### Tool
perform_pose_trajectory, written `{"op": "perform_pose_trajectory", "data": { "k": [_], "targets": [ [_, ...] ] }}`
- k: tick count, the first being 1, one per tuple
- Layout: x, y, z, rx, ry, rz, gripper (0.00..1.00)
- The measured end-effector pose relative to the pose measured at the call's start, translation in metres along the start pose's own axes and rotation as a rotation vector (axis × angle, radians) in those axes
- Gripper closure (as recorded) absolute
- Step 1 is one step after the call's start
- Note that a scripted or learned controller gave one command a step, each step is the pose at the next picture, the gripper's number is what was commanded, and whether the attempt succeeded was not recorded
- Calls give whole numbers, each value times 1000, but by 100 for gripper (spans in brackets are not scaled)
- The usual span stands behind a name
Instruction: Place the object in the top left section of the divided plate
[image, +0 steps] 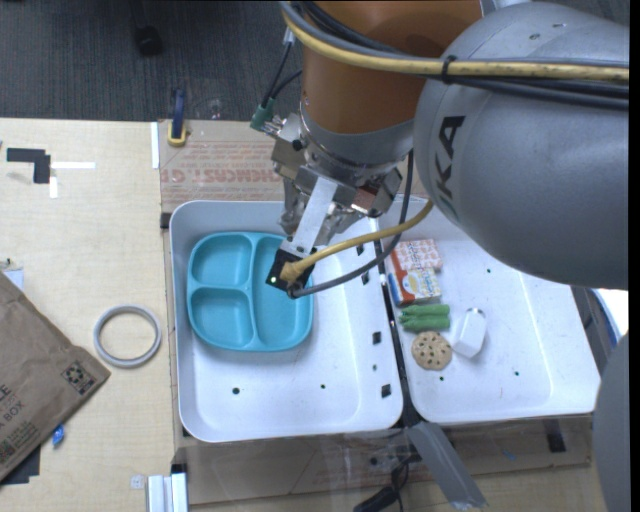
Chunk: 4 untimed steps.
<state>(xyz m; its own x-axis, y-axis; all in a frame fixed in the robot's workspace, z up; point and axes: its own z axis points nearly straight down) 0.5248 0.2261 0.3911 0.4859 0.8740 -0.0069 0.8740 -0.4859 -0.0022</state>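
Note:
A light blue divided plate (232, 312) lies in the left white bin (270, 405), with two small sections on its left and one long section on its right. All three sections look bare where they show. My gripper (343, 203) hangs above the bin's back edge, just right of the plate's far right corner, and the big grey and orange wrist hides most of it. No object shows in it. In the right bin (520, 385) lie a red and white carton (416, 270), a green item (425, 318), a cookie (431, 350) and a small white item (470, 333).
A grey tape ring (127, 333) lies on the bench left of the bins. A brown cardboard box (35, 365) sits at the lower left. A flat cardboard sheet (225, 165) lies behind the left bin. The arm fills the upper right.

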Motion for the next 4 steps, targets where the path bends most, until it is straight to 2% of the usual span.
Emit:
{"op": "perform_pose_trajectory", "data": {
  "k": [1,2,3,4],
  "targets": [
    [19,46,42,0,2,311,100],
    [15,22,109,0,1,19,100],
    [19,29,33,-1,2,167,100],
    [32,53,-50,-2,2,-226,100]
  ]
}}
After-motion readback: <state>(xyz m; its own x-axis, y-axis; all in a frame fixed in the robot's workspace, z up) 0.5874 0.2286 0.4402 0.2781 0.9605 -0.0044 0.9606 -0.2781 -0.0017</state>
